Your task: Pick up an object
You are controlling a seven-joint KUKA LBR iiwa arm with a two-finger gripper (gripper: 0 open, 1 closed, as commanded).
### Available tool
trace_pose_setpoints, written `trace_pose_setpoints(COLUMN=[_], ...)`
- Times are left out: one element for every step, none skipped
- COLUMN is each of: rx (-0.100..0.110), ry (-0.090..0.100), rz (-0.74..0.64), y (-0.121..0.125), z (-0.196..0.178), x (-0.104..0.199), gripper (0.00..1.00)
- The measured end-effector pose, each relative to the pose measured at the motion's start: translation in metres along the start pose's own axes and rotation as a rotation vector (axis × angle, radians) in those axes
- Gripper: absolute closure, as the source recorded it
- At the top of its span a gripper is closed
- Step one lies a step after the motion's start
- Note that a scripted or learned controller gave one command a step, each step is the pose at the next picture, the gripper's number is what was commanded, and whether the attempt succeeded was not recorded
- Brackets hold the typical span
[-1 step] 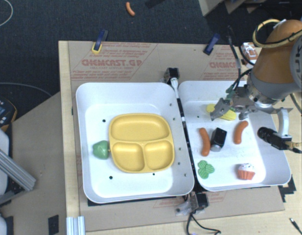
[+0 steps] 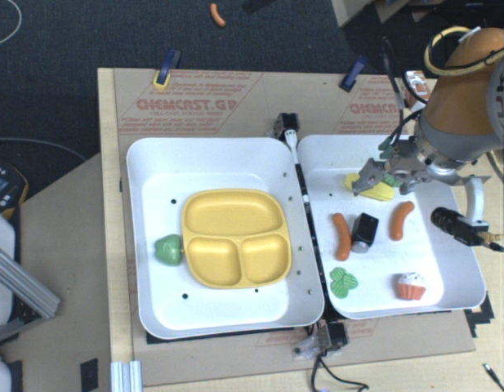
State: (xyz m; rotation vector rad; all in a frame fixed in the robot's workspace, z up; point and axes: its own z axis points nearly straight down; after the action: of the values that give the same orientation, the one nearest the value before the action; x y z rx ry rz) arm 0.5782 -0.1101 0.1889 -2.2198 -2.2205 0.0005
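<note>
Robot claw (image 2: 388, 178) hovers low over a yellow toy (image 2: 377, 189) at the right bin's (image 2: 456, 288) far edge, finger spread indiscernible, nothing visibly gripped, so lifting remains undone.

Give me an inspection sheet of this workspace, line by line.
Surface: cardboard-covered bench bearing two white bins, the left bin and the right bin.
Job's things: right bin holds a yellow toy, two sausages, a black block, a green leaf toy and a cupcake.
Clutter: left bin holds a yellow divided plate and a green ball.
Grippers: gripper over the yellow toy.
Cables: wires on the arm.
Surroundings: dark carpet with a small orange piece.
</note>
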Motion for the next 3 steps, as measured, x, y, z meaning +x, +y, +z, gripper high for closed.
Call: trace_pose_setpoints(rx=[0.006,0.005,-0.002], ry=[0.001,0.001,-0.001], rz=[0.001,0.000,0.002], y=[0.002,0.001,0.002], z=[0.064,0.107,0.094], x=[0.001,0.002,0.001], gripper=[0.00,0.00,1.00])
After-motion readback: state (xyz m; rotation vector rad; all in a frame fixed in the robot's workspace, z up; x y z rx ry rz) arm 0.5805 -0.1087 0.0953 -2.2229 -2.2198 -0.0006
